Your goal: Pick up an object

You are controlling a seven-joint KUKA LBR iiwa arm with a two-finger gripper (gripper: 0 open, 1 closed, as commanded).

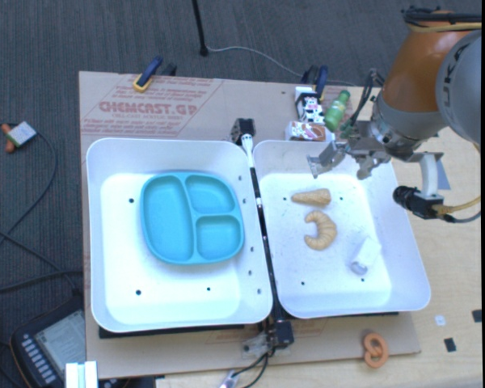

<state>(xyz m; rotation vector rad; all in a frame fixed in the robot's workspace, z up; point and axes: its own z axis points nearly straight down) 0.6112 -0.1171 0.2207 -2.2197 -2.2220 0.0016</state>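
The gripper [340,160] hangs over the far edge of the right bin [404,277] with its two fingers [318,162] spread apart and nothing between them. Just below it in that bin lie a cone [311,197], then a croissant [321,230], and nearer the front right a small clear piece [364,254]. The left bin [113,293] holds a blue tray [191,217] with three compartments.

Bright even overhead light; soft shadows inside white bins [105,217]; mild glare on rims; focus sharp throughout
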